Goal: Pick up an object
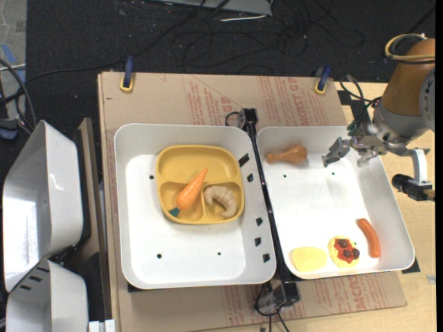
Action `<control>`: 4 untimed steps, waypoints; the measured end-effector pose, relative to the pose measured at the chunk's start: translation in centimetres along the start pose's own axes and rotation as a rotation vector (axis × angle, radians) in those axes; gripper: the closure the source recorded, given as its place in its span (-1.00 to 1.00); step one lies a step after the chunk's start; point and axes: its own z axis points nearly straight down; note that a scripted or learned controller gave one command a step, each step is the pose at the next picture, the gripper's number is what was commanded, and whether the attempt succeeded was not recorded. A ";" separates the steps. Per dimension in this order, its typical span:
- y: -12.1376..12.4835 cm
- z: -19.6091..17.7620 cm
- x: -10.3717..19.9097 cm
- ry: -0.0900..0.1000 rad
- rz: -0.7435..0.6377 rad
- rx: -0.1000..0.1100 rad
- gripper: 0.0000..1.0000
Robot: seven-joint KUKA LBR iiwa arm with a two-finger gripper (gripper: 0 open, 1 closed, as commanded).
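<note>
The right bin (387, 185) holds a brown chicken drumstick (287, 155) near its far edge. Along its near edge lie a red sausage (369, 237), a small pizza piece (345, 250) and a pale yellow disc (309, 258). My gripper (349, 155) hovers over the far right part of this bin, to the right of the drumstick and apart from it. It is open, and nothing sits between its fingers (333, 152).
In the left bin (138, 254) a yellow divided plate (173, 159) carries an orange carrot (192, 189) and a pale shrimp (223, 200). Black clips line the ridge between the bins. The arm's orange band (405, 81) rises at the right edge.
</note>
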 end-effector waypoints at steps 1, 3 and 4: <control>-0.1 5.2 0.1 0.000 -0.001 -0.001 -1.00; 0.7 -2.6 -0.3 -0.003 -0.003 -0.012 1.00; 0.4 -7.1 -0.3 -0.003 -0.003 -0.012 1.00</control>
